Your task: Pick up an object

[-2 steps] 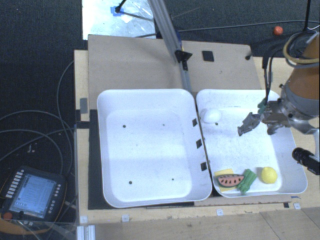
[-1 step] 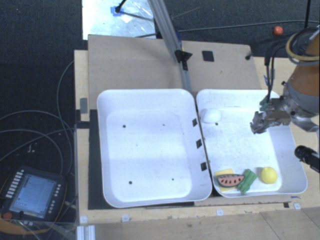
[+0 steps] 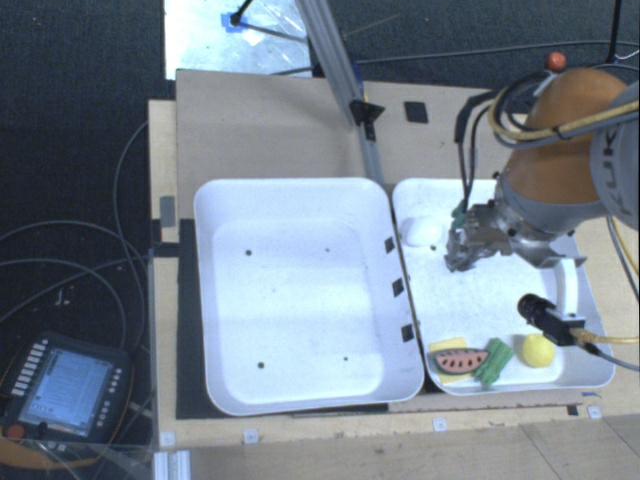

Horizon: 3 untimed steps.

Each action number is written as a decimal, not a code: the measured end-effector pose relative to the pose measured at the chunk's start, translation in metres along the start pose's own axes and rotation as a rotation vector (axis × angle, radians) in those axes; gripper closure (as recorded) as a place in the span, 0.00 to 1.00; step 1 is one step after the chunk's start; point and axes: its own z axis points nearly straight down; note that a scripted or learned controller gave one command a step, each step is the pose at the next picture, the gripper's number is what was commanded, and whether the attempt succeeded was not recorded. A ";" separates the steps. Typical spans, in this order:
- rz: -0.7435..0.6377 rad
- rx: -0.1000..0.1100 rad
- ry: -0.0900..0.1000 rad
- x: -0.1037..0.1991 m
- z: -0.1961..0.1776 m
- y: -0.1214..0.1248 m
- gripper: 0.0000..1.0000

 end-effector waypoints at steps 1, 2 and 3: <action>0.000 -0.002 0.000 0.047 0.037 0.007 1.00; 0.000 -0.007 0.001 0.101 0.005 -0.023 1.00; 0.005 -0.003 -0.001 0.097 0.043 0.012 1.00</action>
